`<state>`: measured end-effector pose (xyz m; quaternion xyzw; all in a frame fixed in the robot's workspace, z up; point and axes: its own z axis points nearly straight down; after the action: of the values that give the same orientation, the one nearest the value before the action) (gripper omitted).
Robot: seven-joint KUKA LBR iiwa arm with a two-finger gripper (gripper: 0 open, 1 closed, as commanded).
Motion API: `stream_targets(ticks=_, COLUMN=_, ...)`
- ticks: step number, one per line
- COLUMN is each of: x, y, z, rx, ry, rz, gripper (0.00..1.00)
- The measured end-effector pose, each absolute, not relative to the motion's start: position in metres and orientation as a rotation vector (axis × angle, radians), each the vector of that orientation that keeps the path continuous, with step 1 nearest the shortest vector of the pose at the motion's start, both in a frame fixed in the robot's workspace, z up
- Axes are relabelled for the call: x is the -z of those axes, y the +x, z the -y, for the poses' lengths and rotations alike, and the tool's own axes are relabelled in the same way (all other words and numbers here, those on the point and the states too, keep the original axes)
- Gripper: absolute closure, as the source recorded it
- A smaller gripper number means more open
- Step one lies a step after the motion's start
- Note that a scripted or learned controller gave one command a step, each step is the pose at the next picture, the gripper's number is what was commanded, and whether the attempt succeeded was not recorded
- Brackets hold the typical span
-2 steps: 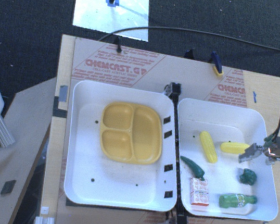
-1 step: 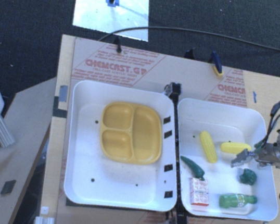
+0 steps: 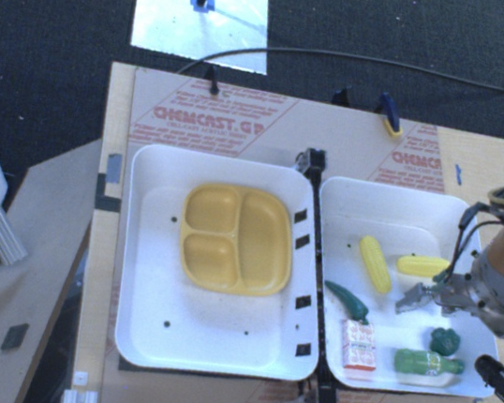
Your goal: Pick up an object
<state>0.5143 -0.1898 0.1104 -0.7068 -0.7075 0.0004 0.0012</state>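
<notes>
Approach step: the gripper (image 3: 415, 299), fingers spread and holding nothing, hovers in the right bin (image 3: 394, 201) at centre right, between corn cob (image 3: 375, 264) and broccoli (image 3: 444, 341). Next, descend and close.

On the pale brown protective sheet (image 3: 247, 114) that covers the tabletop, red printed words can be read. Behind the left bin, the large red word "CHEMCAST" stands, followed by the letters "GP", in the middle of the sheet's far strip. The same red print is repeated at the far right corner of the sheet, where only the beginning "CHEMCA" can be read before it is cut. Smaller red lines run slantwise around these words, but they are too small to read. The small red and white carton (image 3: 358, 346) in the right bin carries some print, also too small to read.
</notes>
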Motion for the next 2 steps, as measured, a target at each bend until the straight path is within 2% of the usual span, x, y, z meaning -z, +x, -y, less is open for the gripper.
stream_targets(ticks=1, x=-0.124, y=0.516, z=0.191, rx=0.002, ry=-2.223, rz=2.226, gripper=1.0)
stream_targets(ticks=2, x=-0.17, y=0.513, z=0.196, rx=0.004, ry=-2.225, rz=2.225, gripper=1.0)
